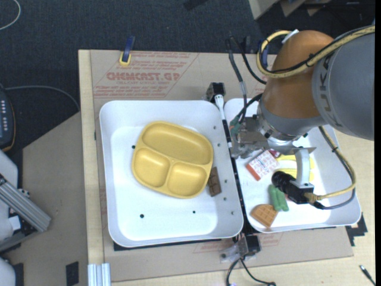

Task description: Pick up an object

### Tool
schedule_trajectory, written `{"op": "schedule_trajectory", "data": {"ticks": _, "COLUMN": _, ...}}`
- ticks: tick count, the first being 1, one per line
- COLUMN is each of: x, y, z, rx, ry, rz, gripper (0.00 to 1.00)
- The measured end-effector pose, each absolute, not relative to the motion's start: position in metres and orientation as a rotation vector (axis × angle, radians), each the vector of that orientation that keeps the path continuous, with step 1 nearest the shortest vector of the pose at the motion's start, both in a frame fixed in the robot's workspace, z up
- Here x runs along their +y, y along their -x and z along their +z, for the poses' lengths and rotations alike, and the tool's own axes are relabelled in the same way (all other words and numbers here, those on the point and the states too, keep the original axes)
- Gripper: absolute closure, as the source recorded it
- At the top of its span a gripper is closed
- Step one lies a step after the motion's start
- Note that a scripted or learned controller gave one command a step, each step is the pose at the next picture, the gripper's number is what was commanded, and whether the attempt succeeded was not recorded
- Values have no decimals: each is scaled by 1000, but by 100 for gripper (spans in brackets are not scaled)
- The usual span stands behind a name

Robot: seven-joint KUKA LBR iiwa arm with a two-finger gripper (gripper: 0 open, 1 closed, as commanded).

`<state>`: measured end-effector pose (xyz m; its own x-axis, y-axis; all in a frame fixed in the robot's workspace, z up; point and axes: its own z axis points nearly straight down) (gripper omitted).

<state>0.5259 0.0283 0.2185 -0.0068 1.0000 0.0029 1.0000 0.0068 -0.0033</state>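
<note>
**Arm low over the right bin, small objects lying just toward the camera from its wrist**

A slanted overhead view shows two shallow white bins side by side on a bench. The left bin (119, 219) holds a yellow divided plate (171, 158) with three compartments, lying flat near the middle. A small brown block (214, 182) rests against the plate's right edge, close to the wall between the bins.

The grey arm with its orange band reaches in from the right and hangs over the right bin (342, 216). The gripper (249, 140) sits low at the bin's left side, near the dividing wall. Its body and cables hide the tips, so it cannot be told whether it is spread, closed, or gripping anything.

The likely candidates lie in the right bin, just nearer the camera than the gripper: a red and white packet (259, 165) almost beneath it, then a green piece (277, 198), then a tan waffle-like piece (264, 214) by the bin's near edge. The packet looks closest, so a short drop with a slight shift toward the near edge seems enough. The plate lies well apart, across the wall.
</note>
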Motion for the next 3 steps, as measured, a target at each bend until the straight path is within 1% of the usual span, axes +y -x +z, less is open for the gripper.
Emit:
{"op": "schedule_trajectory", "data": {"ticks": 1, "x": 67, "y": -510, "z": 230, "rx": -2224, "ry": 2213, "rz": 0, "gripper": 100}}
{"op": "schedule_trajectory", "data": {"ticks": 2, "x": 60, "y": -524, "z": 231, "rx": -2223, "ry": 2221, "rz": -1, "gripper": 100}}
{"op": "schedule_trajectory", "data": {"ticks": 3, "x": 53, "y": -518, "z": 215, "rx": -2218, "ry": 2221, "rz": 4, "gripper": 100}}
